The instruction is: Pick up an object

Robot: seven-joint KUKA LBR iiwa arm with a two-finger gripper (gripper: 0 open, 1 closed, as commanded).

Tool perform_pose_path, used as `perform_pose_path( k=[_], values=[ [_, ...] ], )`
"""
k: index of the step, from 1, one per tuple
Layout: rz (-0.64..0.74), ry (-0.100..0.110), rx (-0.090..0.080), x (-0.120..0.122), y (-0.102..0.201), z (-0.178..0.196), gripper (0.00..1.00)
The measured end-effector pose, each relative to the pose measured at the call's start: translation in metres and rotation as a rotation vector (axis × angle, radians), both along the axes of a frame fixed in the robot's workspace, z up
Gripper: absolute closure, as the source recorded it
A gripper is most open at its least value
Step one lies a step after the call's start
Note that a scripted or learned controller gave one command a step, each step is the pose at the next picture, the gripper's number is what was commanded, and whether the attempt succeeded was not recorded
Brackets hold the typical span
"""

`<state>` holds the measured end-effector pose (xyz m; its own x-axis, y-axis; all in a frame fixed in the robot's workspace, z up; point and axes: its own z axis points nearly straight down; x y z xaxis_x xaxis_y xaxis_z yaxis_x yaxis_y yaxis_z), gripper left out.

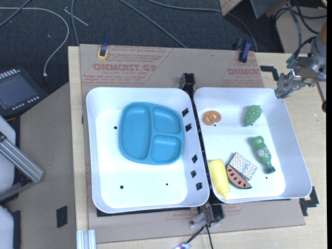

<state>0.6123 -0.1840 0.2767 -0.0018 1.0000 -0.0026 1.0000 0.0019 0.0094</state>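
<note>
The right bin [290, 139] holds several toy foods: an orange pretzel [211, 118], a green bunch of grapes [252, 114], a green bottle [263, 153], a watermelon slice [239, 178] under a checkered cracker [243, 164], and a yellow piece [218, 176] at the bin's left wall. My gripper [287, 85] hangs at the far right, above the right bin's back right corner, right of and beyond the grapes. Nothing shows between its fingers.
The left bin [104, 180] carries a blue divided plate [151, 133]. Black clips line the divider between the bins [193, 139]. Blue clamps [104, 46] pin the cardboard at the back. Cables lie on the dark floor beyond the bench.
</note>
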Motion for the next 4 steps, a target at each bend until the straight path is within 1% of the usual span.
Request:
perform_pose_path(
  k=[1, 2, 3, 4],
  values=[
    [-0.001, 0.006, 0.002, 0.001, 0.000, 0.005, 1.00],
    [0.004, 0.011, 0.005, 0.006, 0.056, 0.002, 1.00],
    [0.004, 0.013, 0.006, 0.003, 0.114, -0.016, 1.00],
    [0.003, 0.014, 0.005, -0.013, 0.168, -0.026, 1.00]
  ],
)
